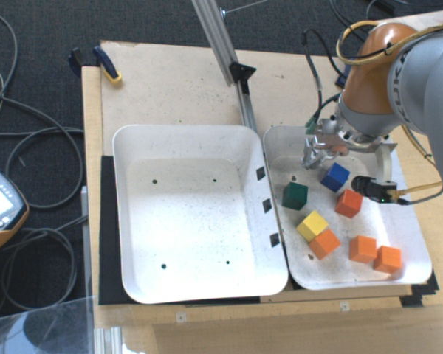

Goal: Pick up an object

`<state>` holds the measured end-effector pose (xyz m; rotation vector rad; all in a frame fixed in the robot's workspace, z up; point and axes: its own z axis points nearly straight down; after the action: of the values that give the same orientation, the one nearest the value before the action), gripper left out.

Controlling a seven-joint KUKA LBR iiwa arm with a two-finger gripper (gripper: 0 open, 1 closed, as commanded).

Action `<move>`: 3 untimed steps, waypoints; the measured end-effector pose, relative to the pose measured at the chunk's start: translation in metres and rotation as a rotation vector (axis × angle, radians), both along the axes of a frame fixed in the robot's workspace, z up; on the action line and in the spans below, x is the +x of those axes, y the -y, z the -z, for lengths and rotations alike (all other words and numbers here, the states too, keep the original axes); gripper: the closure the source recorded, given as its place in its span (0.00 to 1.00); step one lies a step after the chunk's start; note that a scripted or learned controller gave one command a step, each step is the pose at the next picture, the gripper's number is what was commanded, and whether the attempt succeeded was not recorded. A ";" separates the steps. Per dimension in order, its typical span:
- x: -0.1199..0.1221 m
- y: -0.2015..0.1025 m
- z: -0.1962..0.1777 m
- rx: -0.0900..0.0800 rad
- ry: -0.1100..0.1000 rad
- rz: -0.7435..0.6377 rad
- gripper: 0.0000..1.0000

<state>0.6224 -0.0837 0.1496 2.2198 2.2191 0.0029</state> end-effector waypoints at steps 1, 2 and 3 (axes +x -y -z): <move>0.004 -0.003 -0.063 0.000 0.003 -0.003 1.00; 0.005 -0.011 -0.123 0.000 0.004 -0.003 1.00; -0.009 -0.063 -0.106 0.003 -0.009 -0.006 1.00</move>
<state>0.6137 -0.0212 0.2557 2.2190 2.2317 -0.0034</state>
